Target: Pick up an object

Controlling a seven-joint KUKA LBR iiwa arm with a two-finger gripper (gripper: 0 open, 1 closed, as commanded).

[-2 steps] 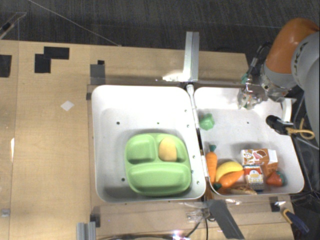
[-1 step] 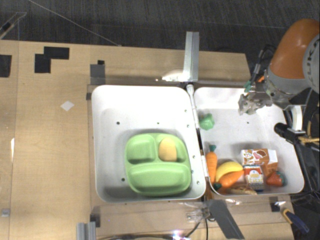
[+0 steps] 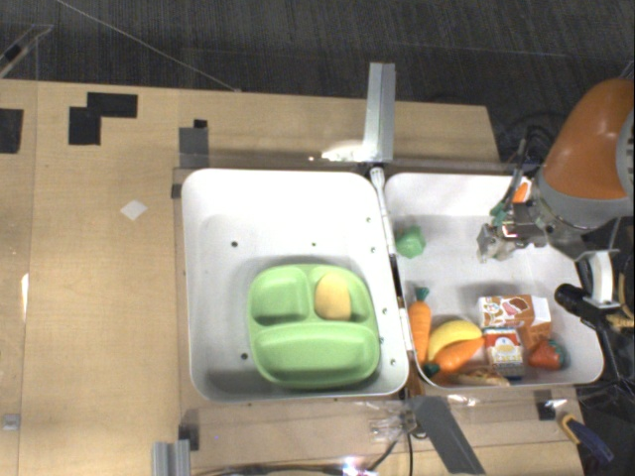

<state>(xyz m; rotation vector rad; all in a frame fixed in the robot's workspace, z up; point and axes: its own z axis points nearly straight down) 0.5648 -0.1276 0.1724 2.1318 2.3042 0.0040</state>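
My gripper (image 3: 499,240) hangs over the upper middle of the right bin (image 3: 446,198), with the orange-banded arm (image 3: 587,157) coming in from the right. Nothing shows under or between its tip. A small green object (image 3: 409,242) lies to its left by the bin's divider wall. Below the gripper lie a carrot (image 3: 420,327), a banana (image 3: 452,334), two small printed cartons (image 3: 513,311) (image 3: 503,348) and a red piece (image 3: 547,356), crowded along the bin's front edge.
The left bin (image 3: 228,216) holds a green divided plate (image 3: 298,350) with a yellow round fruit (image 3: 333,296) in its upper right compartment. A metal post (image 3: 380,107) stands behind the wall between the bins.
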